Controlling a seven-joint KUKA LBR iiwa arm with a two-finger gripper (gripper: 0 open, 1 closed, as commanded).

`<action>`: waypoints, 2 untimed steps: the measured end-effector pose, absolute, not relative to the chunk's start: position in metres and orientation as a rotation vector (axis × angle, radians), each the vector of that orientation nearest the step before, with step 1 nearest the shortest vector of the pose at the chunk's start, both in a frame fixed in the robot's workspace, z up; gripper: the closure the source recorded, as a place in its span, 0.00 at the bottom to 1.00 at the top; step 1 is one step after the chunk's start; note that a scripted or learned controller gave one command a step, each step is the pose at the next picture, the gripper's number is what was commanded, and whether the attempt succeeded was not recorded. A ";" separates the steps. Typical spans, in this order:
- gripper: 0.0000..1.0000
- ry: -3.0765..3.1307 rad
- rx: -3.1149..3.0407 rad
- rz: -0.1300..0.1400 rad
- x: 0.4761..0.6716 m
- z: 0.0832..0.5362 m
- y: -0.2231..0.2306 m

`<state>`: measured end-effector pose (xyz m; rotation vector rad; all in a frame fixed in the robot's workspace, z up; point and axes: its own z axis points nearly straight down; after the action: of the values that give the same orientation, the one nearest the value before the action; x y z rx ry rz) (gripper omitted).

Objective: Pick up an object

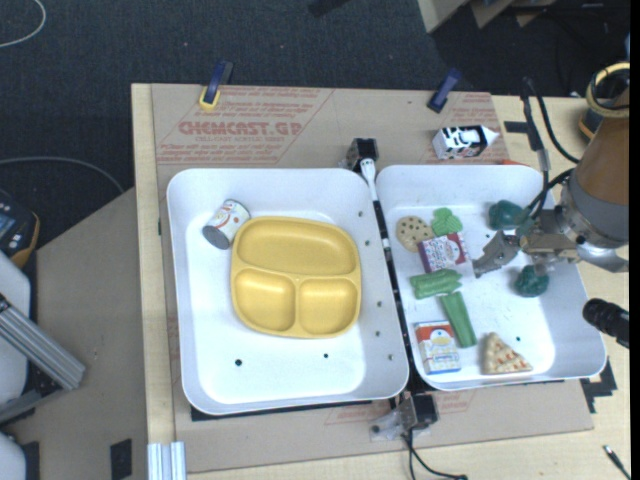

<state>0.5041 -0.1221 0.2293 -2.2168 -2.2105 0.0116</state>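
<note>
The arm's fingers (497, 256), spread open and holding nothing, hover above the right bin (570, 353) beside a purple packet (442, 253).

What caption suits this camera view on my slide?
KUKA arm's pincer hovers over toy food in the right bin; yellow divided plate fills the left.

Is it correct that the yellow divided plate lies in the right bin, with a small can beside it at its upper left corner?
Not quite. In the camera view, the yellow divided plate lies in the left bin, not the right one. The small can is indeed beside it at its upper left corner. The right bin holds the small toy food items, where the gripper is.
</note>
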 end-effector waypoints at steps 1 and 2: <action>0.00 -2.221 -2.221 0.000 0.507 0.235 -0.122; 0.00 -2.216 -2.215 0.006 0.502 0.177 -0.113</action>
<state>0.5022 -0.1125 0.1769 -2.2153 -2.2157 0.0060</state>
